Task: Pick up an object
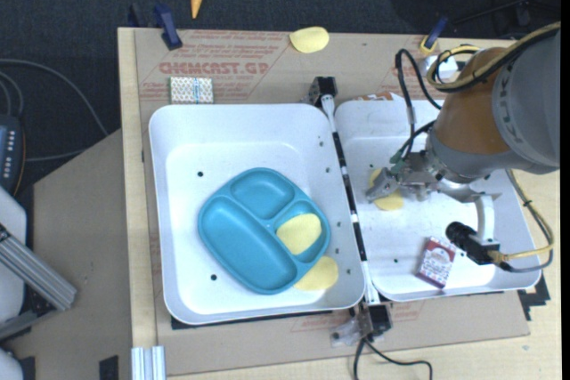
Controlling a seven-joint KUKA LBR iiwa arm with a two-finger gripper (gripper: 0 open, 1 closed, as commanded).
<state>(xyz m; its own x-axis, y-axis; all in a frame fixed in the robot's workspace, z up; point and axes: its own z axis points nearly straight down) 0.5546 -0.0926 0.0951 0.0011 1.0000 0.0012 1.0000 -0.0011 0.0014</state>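
one gripper is low in the right bin, just above a yellow piece; finger opening and grasp cannot be determined.

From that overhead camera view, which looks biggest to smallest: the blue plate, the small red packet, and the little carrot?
1. Blue plate, in the left bin: by far the largest.
2. Red packet, in the right bin.
3. Carrot, on the floor beyond the bench: smallest, though its greater distance makes that less sure.
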